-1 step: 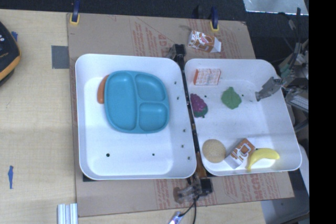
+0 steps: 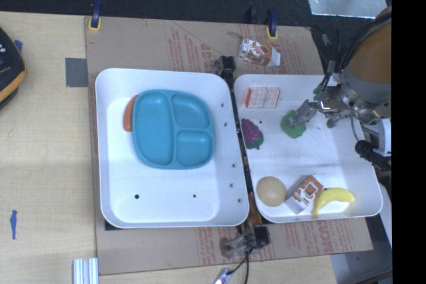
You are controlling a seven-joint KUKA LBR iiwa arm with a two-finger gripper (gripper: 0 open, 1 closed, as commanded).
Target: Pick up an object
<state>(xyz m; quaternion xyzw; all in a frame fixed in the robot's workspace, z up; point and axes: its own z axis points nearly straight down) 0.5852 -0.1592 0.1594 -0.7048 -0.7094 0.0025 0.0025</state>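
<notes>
**Camera view: gripper at green object in right bin**

Camera view, fixed overhead, slanted. Arm (image 2: pixel 369 63) enters from the right, grey with orange band, over the far right part of the right bin (image 2: pixel 346 155). Gripper (image 2: pixel 303 113) reaches left, its tip right at the green object (image 2: pixel 292 125), touching or just above it; can't tell which. How far the gripper is spread: can't tell, parts blur together at the tip. Green object not clearly between anything, so no confirmed hold.

Right bin contents: green object mid-bin toward the far side; orange-and-white carton (image 2: pixel 262 98) far left corner area; purple grape bunch (image 2: pixel 251 133) by the left wall; beige round item (image 2: pixel 271 190) near left; small orange-white box (image 2: pixel 305 193) just right of it, tilted; yellow banana (image 2: pixel 334 199) touching or just beside that box at the near rim. Open floor in the bin's centre and right, between the green object and the near-row items.

Left bin (image 2: pixel 113 163): blue divided plate (image 2: pixel 174 129) in its far half, an orange item (image 2: pixel 127 115) poking out from under the plate's left edge. Near half of that bin is bare floor.

Outside bins: a snack packet (image 2: pixel 259 53) on the cardboard (image 2: pixel 166 43) just beyond the right bin's far rim. Bins sit side by side, walls nearly touching.
</notes>
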